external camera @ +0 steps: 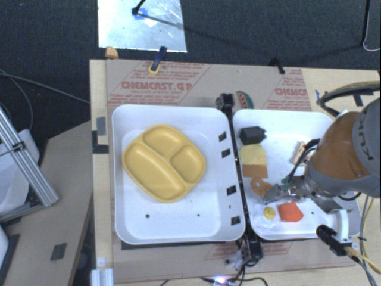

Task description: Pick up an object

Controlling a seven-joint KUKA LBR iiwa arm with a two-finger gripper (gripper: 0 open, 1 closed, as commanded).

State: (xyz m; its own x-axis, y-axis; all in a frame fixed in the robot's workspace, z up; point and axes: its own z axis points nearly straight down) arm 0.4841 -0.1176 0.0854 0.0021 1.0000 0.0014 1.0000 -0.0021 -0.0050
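In the right bin [309, 121], a cluster of small objects lies beneath my gripper [275, 190]: a brown ring-shaped piece [259, 187] just beside my gripper's tip, a small yellow item [269, 213] and an orange-red block [290, 212] near the bin's front wall, a tan sponge-like block [253, 161] with a brown lower edge behind them, and a black block [252, 134] toward the back. Nothing shows between my fingers, and whether they stand apart or together I cannot tell, for they are small and dark against the clutter. My wrist, with its orange band [332, 151], reaches in from the right and covers much of the bin's right side; a white piece [297, 152] peeks out beside it, partly hidden. The left bin [172, 228] holds a yellow divided tray [164, 162] with three compartments, lying at a slant. Both bins rest on a cardboard sheet [196, 82] printed in red with lettering that looks like "CHEMCAST GP", repeated at the right where it is cut short by my cables. A blue-and-yellow tool [158, 60] lies at the cardboard's back edge, just before a shiny metal plate [141, 15] on the dark floor.
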